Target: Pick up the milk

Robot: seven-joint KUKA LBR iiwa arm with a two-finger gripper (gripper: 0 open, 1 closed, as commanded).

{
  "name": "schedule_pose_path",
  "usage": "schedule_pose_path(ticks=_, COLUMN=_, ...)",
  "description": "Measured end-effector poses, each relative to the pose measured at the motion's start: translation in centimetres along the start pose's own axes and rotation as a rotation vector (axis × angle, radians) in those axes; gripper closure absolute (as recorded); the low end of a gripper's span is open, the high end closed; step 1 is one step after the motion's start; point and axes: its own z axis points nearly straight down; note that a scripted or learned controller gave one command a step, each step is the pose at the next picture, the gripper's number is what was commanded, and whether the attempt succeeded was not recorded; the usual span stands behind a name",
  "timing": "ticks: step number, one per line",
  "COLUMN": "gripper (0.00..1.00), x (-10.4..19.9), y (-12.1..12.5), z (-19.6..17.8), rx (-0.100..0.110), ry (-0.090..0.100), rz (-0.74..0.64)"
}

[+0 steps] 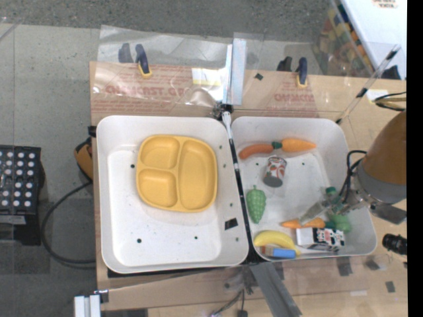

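Arm low over the right bin (344,144), milk at the near edge.
The gripper (334,207) is a blur, so I cannot tell how its fingers stand; the milk (320,237) lies flat just below, beside a small carrot (303,224) and banana (276,240).

Non-task contents — two shallow white bins

Left white bin (119,236): yellow three-compartment plastic plate (177,173). Right white bin (334,134): long orange toy carrot (295,145), orange-red sausage-shaped piece (256,150) beside it, small printed can (275,171), green knobbly vegetable (256,203), yellow toy banana (275,239) — near the front wall.
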Motion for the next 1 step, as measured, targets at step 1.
schedule_pose_path(ticks=1, gripper=0.0, x=-1.54, y=-0.52, z=-0.68, rx=-0.001, ry=-0.002, rz=-0.096)
